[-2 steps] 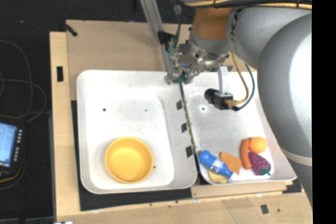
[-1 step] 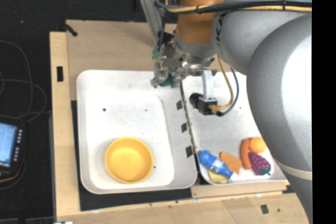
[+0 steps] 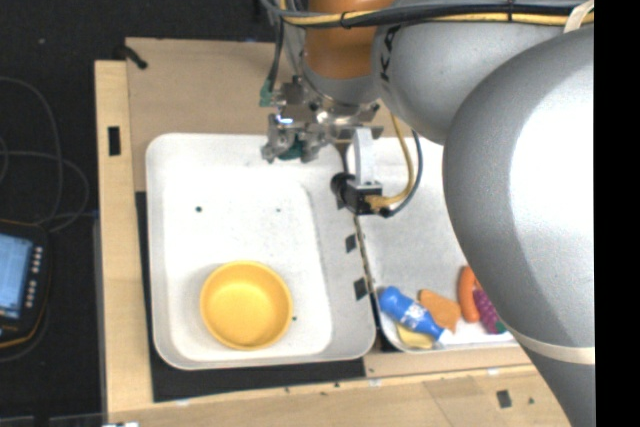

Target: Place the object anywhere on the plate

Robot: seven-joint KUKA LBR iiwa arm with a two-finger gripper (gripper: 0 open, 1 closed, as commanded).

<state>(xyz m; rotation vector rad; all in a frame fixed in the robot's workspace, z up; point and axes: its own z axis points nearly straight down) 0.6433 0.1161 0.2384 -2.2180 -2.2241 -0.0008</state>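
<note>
The yellow plate (image 3: 246, 303) lies in the near part of the left white bin (image 3: 170, 215). My gripper (image 3: 287, 148) hangs over that bin's far edge, well behind the plate and a little to its right. A small dark teal patch shows at the gripper's tip, too small to tell whether it is a held object or part of the tool. The grey arm with its orange band comes in from the right and hides most of the right bin.
In the near corner of the right bin (image 3: 395, 340) lie a blue object (image 3: 403, 306), an orange piece (image 3: 441, 307), an orange-red piece (image 3: 467, 285) and a purple one (image 3: 489, 311). A handheld screen (image 3: 15, 285) sits off the bench at the left.
</note>
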